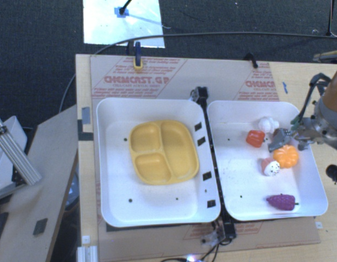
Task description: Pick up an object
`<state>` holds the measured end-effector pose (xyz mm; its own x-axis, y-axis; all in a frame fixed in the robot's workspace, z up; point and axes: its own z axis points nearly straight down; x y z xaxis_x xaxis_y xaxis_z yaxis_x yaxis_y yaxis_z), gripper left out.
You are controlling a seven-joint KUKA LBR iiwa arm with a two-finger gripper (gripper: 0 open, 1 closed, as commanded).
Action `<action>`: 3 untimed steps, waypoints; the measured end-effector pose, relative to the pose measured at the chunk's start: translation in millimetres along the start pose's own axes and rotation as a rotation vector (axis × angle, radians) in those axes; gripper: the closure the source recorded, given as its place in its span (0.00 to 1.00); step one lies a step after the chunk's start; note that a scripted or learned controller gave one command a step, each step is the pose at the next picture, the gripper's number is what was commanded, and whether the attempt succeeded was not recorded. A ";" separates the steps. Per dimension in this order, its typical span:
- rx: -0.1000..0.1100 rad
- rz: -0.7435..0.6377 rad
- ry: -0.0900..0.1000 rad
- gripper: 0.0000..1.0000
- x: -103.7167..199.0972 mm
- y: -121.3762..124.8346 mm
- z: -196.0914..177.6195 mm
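Camera view looks down at a slant on the surface (86,162), which carries two shallow white bins side by side. Taking the right bin (234,201) as the landmark: the left bin (111,201) lies touching its left wall, and inside that left bin sits a yellow divided tray (164,150) with three compartments.

Inside the right bin, toward its upper right part, lies a cluster of small toys. A white piece (267,124) sits nearest the bin's far wall. Just left of and below it is a red-orange pepper-like toy (255,138). An orange pumpkin-shaped toy (287,156) lies near the bin's right wall, and touching or just beside it on its lower left is a small pink and white speckled toy (271,167). Well apart from these, near the bin's near right corner, lies a purple toy (282,202) on its side.

The arm (331,111) reaches over the right bin's right wall. Its tool (282,138) hangs among the cluster, between the white piece and the pumpkin-shaped toy, just above the latter. The grey fingers are dim and overlap the toys beneath them, so I cannot tell how wide the tool stands, nor whether anything lies between its fingers.
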<state>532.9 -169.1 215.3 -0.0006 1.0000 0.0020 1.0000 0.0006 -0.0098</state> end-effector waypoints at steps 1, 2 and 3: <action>-0.011 -0.003 -0.002 0.00 0.4 2.6 -5.8; -0.009 -0.001 -0.002 0.00 2.1 4.3 35.7; -0.007 0.000 -0.001 0.00 -1.1 -2.3 94.8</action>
<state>529.6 -170.0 120.5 -0.0008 1.0000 0.0010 1.0000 0.0008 -0.0025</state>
